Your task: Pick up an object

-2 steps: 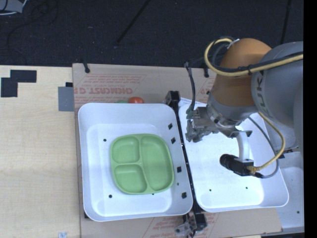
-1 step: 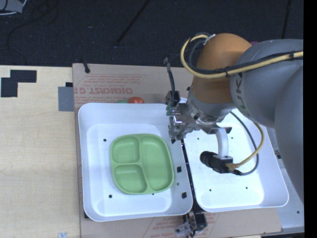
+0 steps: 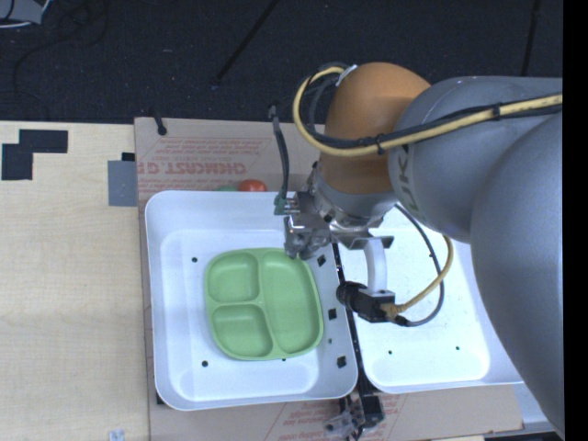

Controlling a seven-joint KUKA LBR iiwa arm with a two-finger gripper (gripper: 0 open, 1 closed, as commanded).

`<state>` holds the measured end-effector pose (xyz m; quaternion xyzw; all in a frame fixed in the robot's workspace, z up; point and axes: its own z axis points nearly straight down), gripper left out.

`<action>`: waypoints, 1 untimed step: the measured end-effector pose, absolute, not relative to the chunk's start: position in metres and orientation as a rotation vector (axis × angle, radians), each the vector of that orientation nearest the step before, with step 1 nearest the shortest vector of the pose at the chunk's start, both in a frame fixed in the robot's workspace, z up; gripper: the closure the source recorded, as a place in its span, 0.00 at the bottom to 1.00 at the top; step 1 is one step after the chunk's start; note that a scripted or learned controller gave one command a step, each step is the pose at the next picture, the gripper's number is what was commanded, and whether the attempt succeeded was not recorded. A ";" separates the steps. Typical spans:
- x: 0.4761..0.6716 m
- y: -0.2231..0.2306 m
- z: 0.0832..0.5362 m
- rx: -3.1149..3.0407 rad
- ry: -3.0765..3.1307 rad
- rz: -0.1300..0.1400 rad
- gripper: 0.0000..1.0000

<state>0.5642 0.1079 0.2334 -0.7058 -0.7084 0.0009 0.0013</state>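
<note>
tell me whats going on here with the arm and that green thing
A grey KUKA arm reaches in from the right over two white bins. Its gripper sits low at the upper right rim of a green divided plate, which lies flat in the left bin. Nothing looks lifted yet, so the pick seems unfinished.

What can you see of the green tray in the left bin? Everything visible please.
The green divided tray is pale green, matte, looks like plastic, a rounded rectangle with three compartments: two small ones on its left, one long one on its right. It lies flat, face up, slightly rotated, on the floor of the left bin, toward that bin's right wall. Nothing lies in its compartments. The gripper sits at its upper right corner; contact cannot be judged.
</note>
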 end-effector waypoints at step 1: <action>0.564 0.107 0.234 -2.217 -2.223 0.005 0.00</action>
